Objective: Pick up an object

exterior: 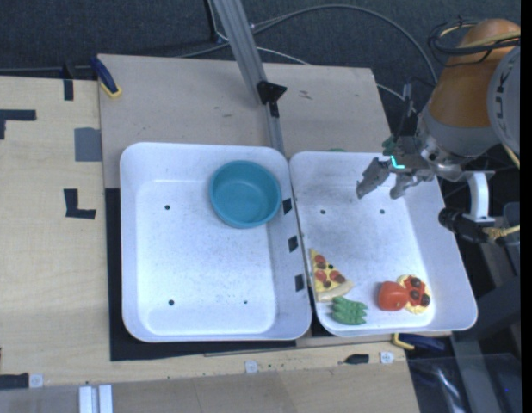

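Looking down from the camera view, the hand (385, 181) is hanging over the far end of the right bin (447, 256), fingers spread and gripping nothing. All the small stuff is sitting at the near end, well apart from it: a pizza slice (327, 276), a green piece (349, 311), a red piece (392, 295) touching a yellow topped one (415, 291). Those are crowding each other, so I'm guessing a descent is risking a nudge or a double catch. The pizza slice's long axis is running diagonally, tip toward the far-left divider. The blue bowl (244, 194) is sitting in the left bin (163, 256).
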You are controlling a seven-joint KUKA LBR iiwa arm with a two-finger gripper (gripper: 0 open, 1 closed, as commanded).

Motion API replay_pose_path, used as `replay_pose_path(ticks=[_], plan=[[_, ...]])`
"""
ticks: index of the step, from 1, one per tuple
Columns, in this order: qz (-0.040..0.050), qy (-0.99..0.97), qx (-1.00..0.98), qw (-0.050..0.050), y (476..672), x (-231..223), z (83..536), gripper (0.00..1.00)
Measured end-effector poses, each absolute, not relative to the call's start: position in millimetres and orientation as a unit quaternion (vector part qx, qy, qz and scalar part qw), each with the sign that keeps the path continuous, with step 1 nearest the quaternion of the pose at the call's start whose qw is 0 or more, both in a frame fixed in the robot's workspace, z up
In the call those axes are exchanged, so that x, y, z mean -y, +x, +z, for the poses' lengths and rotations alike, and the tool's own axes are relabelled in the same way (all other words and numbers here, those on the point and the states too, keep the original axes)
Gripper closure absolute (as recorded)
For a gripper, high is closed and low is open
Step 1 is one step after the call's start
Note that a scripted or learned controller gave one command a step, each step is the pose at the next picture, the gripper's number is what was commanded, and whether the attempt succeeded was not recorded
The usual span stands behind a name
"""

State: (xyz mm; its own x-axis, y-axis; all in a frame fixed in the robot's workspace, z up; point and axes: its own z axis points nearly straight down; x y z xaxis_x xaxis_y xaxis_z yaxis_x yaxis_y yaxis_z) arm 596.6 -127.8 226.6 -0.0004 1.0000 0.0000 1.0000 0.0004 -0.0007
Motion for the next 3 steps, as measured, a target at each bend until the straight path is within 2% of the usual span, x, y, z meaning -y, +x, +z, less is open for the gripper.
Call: replay_pose_path(ticks=[1,3], plan=[[0.0002,-0.707,0.707,0.0,596.6,128,227,0.0],[0.0019,-0.707,0.707,0.002,608.1,130,107,0.0]])
